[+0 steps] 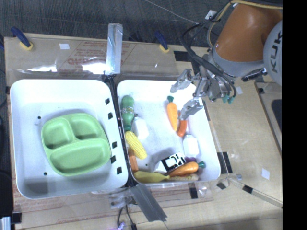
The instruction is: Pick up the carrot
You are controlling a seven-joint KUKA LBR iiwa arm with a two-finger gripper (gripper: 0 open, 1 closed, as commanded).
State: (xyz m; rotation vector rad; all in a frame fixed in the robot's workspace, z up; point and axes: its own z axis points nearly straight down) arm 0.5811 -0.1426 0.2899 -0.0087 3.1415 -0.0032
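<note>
I can make out very little lettering. On the arm's pale housing (274, 51) at the far right, dark capitals start with "KU"; the rest runs off the frame. A clear plastic sheet (79, 56) taped along the far side of the counter carries reddish print, too faint and skewed for me to read, possibly a warning notice. In the right bin (213, 147), near its front wall, a small black-and-white packet (173, 161) bears bold white marks that may be letters, but I cannot resolve them.
</note>
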